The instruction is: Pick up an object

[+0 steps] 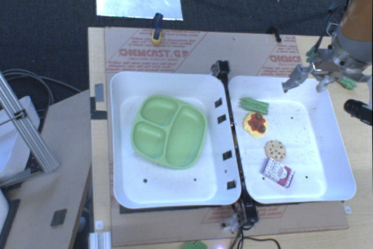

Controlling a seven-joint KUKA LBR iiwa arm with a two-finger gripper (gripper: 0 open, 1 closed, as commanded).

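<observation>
The gripper [306,80] hovered with fingers spread and nothing between them above the right bin's [326,125] far edge. Green beans [254,105], a pizza slice [255,123], a cookie [275,150] and a packet [277,172] lay untouched below; picking hadn't begun.

I read this as a robotics lab, not a home. I see a plywood bench [192,44] on dark carpet [46,9], with two white bins [175,195] clipped side by side. The food in the right one is toy food [255,123], and a green divided plate [169,131] sits in the left. Loose cables [35,76] and an aluminium frame rail [26,125] lie at the left.
</observation>
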